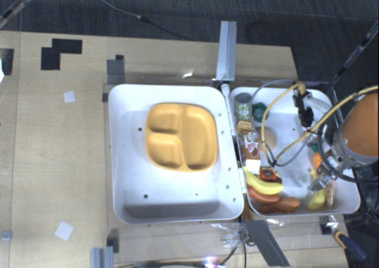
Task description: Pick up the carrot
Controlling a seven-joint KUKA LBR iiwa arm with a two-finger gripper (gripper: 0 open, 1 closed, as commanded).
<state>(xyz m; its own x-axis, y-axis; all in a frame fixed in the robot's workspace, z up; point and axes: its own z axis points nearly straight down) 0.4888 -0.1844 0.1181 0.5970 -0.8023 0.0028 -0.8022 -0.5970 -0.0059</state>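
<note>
One carrot (318, 159) (mostly hidden), just beside hand (323, 179), right bin (349, 204)

Both bins (121, 160) are white. The divided tray (180, 136) is mustard yellow. The banana (263, 184) is yellow, the sausage (278, 203) reddish brown, the carrot (318, 160) orange, the arm's band (361, 127) orange, its cables (290, 142) yellow.

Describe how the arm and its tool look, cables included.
The arm shows a rounded orange band over grey metal near the wrist. Yellow and white cables loop from it across the right bin, with a black connector partway along. The tool is a small grey metal assembly, too cluttered to detail.
</note>
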